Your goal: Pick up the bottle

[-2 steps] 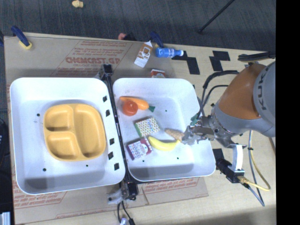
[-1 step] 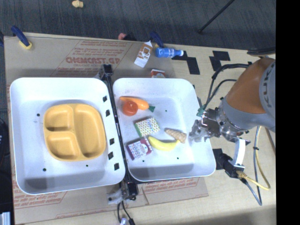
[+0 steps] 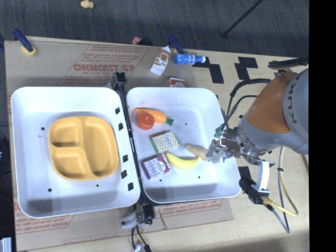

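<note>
A small blue bottle (image 3: 187,59) lies on its side on the bench, behind the right bin's far edge and outside both bins. My gripper (image 3: 216,152) is low inside the right bin (image 3: 210,101), near its right wall and well to the front of the bottle. A tan cone-shaped item (image 3: 196,150) lies just left of it, touching or nearly touching it. The grey wrist and orange band (image 3: 268,109) lie over the bin's right rim.
The right bin also holds an orange carrot (image 3: 152,114), a red tomato (image 3: 145,121), a banana (image 3: 182,161) and two small packets (image 3: 164,140) (image 3: 156,166). A yellow divided tray (image 3: 84,146) fills the left bin. A small carton (image 3: 161,61) lies beside the bottle.
</note>
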`<state>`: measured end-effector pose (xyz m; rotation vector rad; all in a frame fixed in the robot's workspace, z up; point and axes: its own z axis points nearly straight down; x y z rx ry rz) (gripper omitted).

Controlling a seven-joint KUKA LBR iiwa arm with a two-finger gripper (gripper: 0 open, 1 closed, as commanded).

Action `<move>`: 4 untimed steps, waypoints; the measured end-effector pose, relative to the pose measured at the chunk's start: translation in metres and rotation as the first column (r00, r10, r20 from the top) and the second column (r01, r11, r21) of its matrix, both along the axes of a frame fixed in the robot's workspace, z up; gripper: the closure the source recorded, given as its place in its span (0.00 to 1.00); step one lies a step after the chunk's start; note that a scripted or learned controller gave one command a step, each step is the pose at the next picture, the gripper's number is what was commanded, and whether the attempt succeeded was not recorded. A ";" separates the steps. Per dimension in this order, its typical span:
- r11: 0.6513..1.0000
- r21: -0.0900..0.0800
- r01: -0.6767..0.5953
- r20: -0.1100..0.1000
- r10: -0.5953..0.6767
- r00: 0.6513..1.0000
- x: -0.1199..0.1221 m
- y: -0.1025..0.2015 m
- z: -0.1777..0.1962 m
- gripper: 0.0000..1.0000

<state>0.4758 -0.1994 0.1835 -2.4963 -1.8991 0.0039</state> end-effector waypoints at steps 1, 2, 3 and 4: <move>0.967 0.002 -0.255 0.000 0.255 0.967 0.000 -0.005 0.000 1.00; 0.733 -0.003 -0.681 0.004 0.681 0.733 0.001 -0.010 0.049 1.00; 0.826 0.001 -0.563 0.003 0.563 0.826 0.000 -0.012 0.026 1.00; 0.467 0.001 -0.884 0.004 0.884 0.467 0.001 -0.011 0.021 1.00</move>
